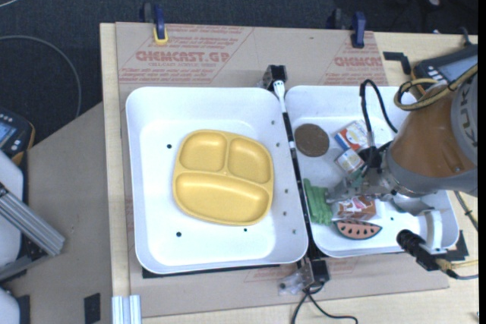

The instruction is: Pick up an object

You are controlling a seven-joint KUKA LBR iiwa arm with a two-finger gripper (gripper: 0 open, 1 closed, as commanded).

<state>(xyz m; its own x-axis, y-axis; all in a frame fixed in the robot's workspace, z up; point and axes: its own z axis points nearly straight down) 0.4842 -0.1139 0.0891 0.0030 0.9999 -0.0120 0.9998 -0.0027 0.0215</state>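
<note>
Gripper (362, 178) low in the right bin (331, 92), down among the clutter near the bin's middle. Open or closed: cannot tell, hidden under the wrist and cables. Nothing visibly held.

Closest candidates: a red-and-white packet (357, 206) just below the gripper, perhaps touching it, and a small box (348, 159) just beside it on the left. Farther out, a watermelon slice (357, 230) by the near rim, a green item (317, 205) against the left wall, a brown disc (311, 139) and a second packet (353, 136) toward the far side. All apparently resting on the bin floor.

Left bin (152, 163) bearing a yellow divided plate (224, 177), well apart from the arm.

Judged progress: reach and descent done, pick unconfirmed. Left to do: secure one object, most likely the red-and-white packet, and raise it clear of its neighbours. Risk of a miss or a double catch in such close packing.
</note>
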